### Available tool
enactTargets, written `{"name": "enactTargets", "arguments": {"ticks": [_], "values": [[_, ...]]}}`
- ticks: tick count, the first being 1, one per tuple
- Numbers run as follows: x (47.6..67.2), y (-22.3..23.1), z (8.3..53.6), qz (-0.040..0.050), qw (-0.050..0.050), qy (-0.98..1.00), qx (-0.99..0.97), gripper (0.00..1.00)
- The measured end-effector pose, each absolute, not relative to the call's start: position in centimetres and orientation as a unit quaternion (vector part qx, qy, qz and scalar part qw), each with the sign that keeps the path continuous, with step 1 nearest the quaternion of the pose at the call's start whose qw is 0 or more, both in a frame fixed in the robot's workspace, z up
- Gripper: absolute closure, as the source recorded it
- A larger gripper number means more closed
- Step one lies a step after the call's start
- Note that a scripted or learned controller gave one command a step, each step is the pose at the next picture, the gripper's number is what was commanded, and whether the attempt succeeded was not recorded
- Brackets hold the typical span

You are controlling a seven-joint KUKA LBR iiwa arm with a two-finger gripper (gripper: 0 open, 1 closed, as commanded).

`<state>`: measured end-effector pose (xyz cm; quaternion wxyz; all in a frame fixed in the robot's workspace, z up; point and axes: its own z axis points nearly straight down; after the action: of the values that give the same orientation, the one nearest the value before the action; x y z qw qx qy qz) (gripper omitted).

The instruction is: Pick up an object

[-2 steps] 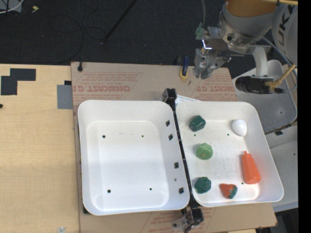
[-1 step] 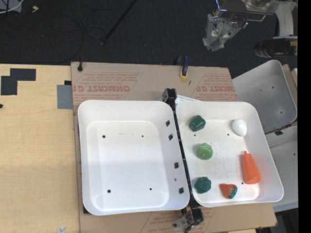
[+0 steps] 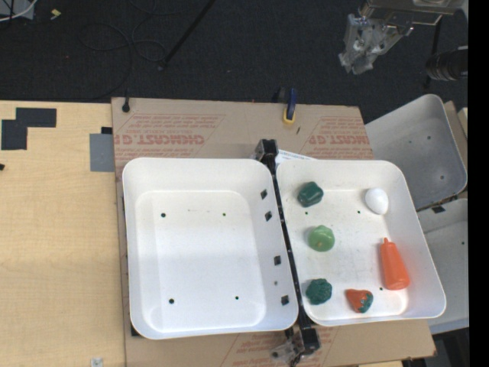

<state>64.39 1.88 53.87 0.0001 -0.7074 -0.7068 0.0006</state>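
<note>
The right bin (image 3: 416, 205) holds several small objects. A dark green lump (image 3: 309, 194) lies near its back left, a white egg-shaped piece (image 3: 376, 200) at the back right and a light green ball (image 3: 321, 238) in the middle. An orange bottle-like piece (image 3: 393, 264) lies along the right side. At the front sit another dark green lump (image 3: 318, 290) and a red piece with a green end (image 3: 359, 300). My gripper (image 3: 359, 52) hangs high over the dark floor beyond the bench, far behind the right bin, with nothing seen in it.
The left bin (image 3: 134, 235) adjoins the right one along a black divider with clips (image 3: 276, 235). Both rest on a cardboard sheet (image 3: 191, 132). A grey metal plate (image 3: 428, 144) stands to the right. A blue and yellow clamp (image 3: 289, 105) sits at the cardboard's back edge.
</note>
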Motion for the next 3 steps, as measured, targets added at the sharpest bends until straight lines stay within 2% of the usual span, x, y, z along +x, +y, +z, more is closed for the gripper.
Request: {"name": "enactTargets", "arguments": {"ticks": [1,2,3], "values": [[63.7,0.4,32.7,0.0063,0.006,-0.707,-0.707,1.00],[63.4,-0.3,40.7,-0.0006,-0.001,-0.708,-0.707,1.00],[61.8,1.3,52.3,-0.0022,-0.002,-0.708,-0.706,1.00]]}}
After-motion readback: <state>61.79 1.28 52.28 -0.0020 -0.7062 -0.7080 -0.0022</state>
